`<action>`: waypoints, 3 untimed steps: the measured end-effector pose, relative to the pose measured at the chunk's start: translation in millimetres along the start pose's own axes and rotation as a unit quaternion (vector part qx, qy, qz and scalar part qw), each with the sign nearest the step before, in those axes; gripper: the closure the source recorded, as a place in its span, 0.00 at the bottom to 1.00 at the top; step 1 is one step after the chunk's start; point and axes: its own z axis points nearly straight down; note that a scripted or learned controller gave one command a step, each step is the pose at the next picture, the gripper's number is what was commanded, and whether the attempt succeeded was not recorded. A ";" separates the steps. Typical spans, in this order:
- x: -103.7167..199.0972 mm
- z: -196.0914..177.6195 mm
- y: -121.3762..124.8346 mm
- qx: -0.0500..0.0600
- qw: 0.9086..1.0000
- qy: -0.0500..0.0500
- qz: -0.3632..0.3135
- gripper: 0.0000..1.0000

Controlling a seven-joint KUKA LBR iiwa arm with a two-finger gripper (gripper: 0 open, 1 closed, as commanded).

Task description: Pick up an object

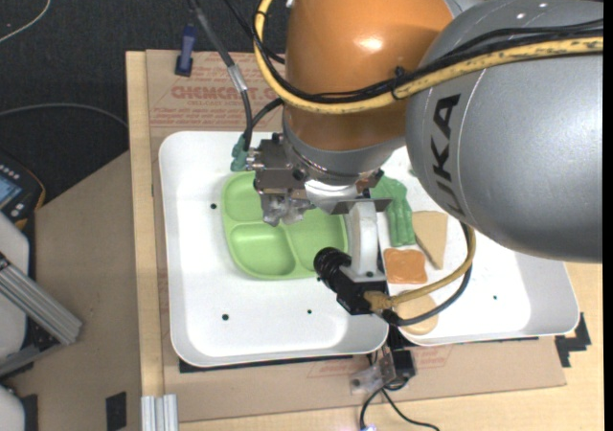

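Hanging low at frame centre, the gripper is hovering over the green divided tray in the left bin, presumably lining up a grasp; whether it is gripping anything, I cannot tell.

One fixed camera looks down at a slant on the two bins, close above, the arm entering from three o'clock.
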 end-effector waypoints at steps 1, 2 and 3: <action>-11.4 -38.1 61.7 -0.012 1.000 0.004 0.000 1.00; -44.3 3.0 88.7 -0.006 1.000 0.003 0.001 1.00; -24.5 5.1 -2.2 -0.004 1.000 0.004 -0.004 1.00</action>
